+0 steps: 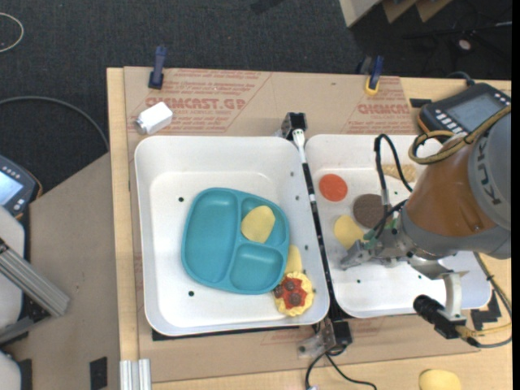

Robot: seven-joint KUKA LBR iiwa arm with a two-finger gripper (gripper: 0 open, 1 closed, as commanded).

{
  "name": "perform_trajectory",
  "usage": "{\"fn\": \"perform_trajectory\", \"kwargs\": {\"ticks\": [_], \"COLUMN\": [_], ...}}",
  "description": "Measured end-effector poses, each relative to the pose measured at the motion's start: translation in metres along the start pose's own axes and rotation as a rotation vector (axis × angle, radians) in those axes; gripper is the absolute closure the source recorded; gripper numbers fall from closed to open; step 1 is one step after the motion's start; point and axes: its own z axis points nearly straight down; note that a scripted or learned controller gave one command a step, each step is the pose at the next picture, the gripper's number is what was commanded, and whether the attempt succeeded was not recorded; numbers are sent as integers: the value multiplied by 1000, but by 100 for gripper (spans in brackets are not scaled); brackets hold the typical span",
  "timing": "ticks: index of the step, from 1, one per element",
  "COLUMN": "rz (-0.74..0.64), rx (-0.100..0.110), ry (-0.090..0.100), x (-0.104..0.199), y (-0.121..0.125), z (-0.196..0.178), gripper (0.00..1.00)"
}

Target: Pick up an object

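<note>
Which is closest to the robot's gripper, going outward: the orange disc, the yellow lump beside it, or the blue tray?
Measured from the gripper in the right bin:
1. Yellow lump, just above it.
2. Orange disc, farther up that bin.
3. Blue tray, in the left bin.

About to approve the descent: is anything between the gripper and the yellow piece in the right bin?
Nothing visible. The gripper sits low in the right bin, and the yellow piece lies just up and left of its tip. The brown disc and orange disc lie farther back, off that path.
</note>
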Motion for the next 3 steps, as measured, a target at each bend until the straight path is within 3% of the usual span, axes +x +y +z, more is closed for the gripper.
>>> {"fn": "perform_trajectory", "kwargs": {"ticks": [1, 2, 3], "rz": [4, -2, -1], "rx": [-4, -7, -6], "ry": [-4, -4, -3], "x": [-56, -63, -63], "y": [2, 51, 49], "z": [0, -1, -11], "gripper": [0, 0, 100]}}
